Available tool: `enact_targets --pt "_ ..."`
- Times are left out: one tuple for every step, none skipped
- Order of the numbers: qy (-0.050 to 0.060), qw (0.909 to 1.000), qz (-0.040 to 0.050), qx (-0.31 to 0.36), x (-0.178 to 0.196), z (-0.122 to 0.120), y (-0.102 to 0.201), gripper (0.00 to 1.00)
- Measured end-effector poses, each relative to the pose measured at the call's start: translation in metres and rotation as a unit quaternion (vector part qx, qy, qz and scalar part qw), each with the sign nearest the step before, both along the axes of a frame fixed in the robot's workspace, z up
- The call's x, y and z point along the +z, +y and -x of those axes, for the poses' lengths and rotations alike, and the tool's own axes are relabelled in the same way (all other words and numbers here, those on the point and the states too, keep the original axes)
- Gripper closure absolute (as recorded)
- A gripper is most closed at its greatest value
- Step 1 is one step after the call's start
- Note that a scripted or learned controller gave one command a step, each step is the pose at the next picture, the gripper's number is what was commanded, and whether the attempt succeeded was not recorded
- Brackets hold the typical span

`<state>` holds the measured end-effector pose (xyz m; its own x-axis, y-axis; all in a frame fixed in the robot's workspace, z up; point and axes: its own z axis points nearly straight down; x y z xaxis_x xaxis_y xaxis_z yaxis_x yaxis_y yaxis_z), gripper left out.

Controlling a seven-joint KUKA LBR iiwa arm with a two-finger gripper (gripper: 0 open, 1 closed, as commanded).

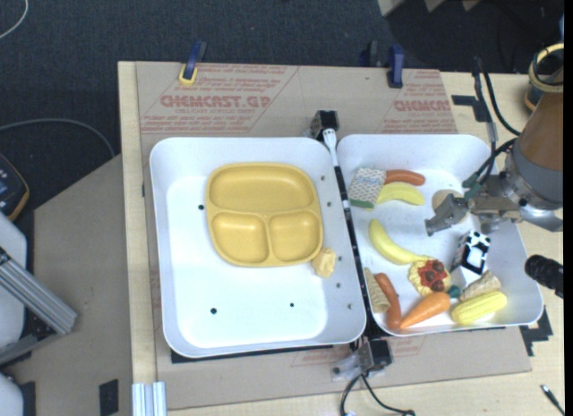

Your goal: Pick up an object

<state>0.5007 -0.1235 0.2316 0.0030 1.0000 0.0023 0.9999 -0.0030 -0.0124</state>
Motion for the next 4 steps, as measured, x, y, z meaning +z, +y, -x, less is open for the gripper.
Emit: enact_targets --pt "-0.006 1.0 0.0011 0.002 0.006 -0.003 0.0 0.0" --pt "-0.004 1.0 0.0001 0.001 -0.036 -0.003 -0.001 0.0" --pt "-0.003 1.0 0.0001 0.001 -0.086 -0.004 -0.01 0.0" --pt "-0.004 1.0 -0.0006 0.001 -0.129 -0.007 -0.016 0.0"
